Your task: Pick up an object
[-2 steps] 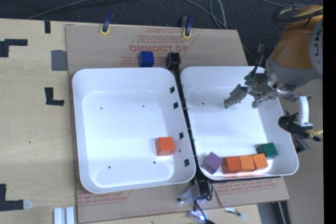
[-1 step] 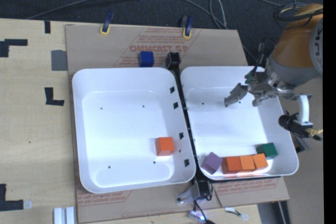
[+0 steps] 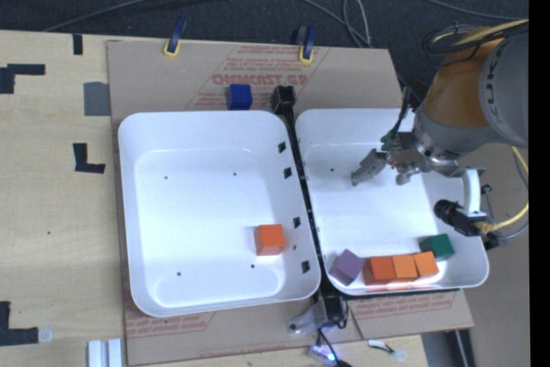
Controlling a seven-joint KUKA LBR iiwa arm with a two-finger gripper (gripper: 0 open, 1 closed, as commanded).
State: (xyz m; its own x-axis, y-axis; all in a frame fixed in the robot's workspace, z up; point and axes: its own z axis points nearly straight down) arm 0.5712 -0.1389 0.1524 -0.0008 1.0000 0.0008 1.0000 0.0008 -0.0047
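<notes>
Arm over the right bin (image 3: 322, 129), nothing in its grip.
The gripper (image 3: 382, 172) hung spread and bare; blocks (image 3: 400, 268) lay along that bin's near edge, one orange cube (image 3: 270, 239) in the left bin (image 3: 137, 133).

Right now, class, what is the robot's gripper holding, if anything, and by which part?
Nothing is held. The gripper hangs with its fingers spread over bare floor in the right white bin, apart from the purple, orange and green blocks along the bin's near wall.

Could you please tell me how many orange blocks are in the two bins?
4: one orange cube in the left white bin, three orange blocks in a row along the right white bin's near wall.
</notes>
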